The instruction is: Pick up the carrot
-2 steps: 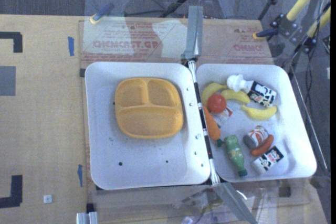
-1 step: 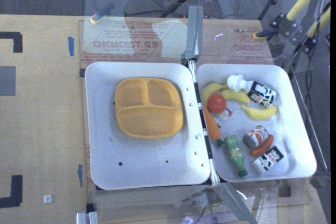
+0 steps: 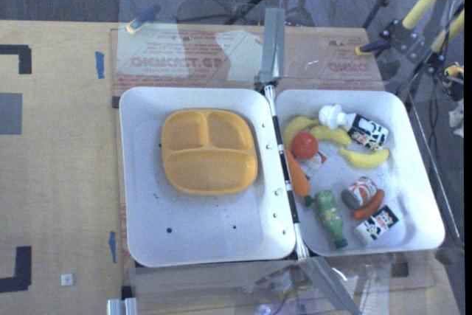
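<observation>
Well, the carrot (image 3: 297,175) lay in the right bin (image 3: 417,158), stretched along its left wall, its green end pointing toward the near edge. A red tomato (image 3: 304,145) sat touching its far end, and a green bottle (image 3: 331,217) lay just beside its near end. Further right were a yellow banana (image 3: 363,156), a white bottle (image 3: 332,116), a small can (image 3: 359,192) and a red sausage (image 3: 368,205) — a crowded bin. Two black-and-white cartons (image 3: 367,131) were there too, one at the far side, one near. Over in the left bin (image 3: 140,181) a yellow divided plate (image 3: 209,151) rested flat — well apart from the carrot.
</observation>
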Available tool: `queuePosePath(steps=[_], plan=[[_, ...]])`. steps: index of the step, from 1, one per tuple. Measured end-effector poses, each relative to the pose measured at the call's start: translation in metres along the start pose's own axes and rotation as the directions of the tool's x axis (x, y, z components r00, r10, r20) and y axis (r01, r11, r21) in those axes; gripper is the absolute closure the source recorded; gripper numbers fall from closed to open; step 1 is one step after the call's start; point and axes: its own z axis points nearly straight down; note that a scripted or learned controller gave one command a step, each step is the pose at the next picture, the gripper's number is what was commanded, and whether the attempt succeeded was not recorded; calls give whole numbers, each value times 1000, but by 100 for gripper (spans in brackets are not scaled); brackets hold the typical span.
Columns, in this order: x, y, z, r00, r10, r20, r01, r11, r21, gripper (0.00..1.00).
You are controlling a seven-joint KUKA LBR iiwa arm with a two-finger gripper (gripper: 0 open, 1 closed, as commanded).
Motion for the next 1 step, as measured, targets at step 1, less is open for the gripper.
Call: queuePosePath(steps=[1], plan=[[-56, -10, -77, 1000, 4, -3, -4, 1000, -3, 100]])
